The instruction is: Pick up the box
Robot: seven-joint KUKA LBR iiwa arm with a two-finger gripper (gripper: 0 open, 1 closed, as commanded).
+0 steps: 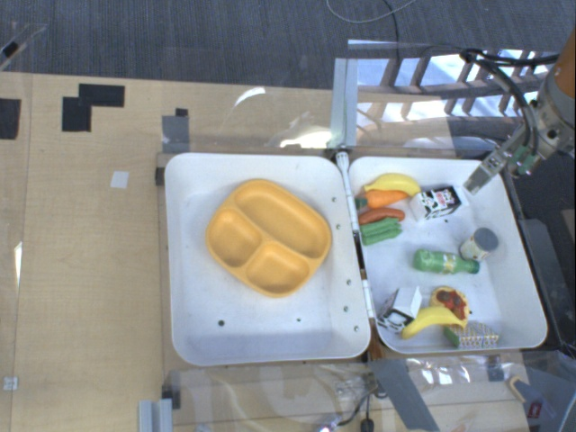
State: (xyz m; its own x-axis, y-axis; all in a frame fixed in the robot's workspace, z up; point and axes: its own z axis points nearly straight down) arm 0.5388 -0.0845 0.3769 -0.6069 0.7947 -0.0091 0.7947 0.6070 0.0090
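Observation:
A small white box with black print (pixel 438 202) lies in the upper middle of the right bin (pixel 525 268), just right of a carrot and a banana. A second small white carton (pixel 401 305) lies tipped near the bin's front left corner. My gripper (pixel 478 175) comes in from the upper right and hangs above the bin's back part, a short way up and to the right of the printed box and apart from it. Nothing shows in its grasp.
The right bin also holds a yellow banana (pixel 392 184), an orange carrot (pixel 382 200), green beans (pixel 380 231), a grey can (pixel 482 241), a green bottle (pixel 444 261), a second banana (pixel 427 323) and a red-topped food piece (pixel 451 301). A yellow divided plate (pixel 268 237) sits in the left bin (pixel 193 331).

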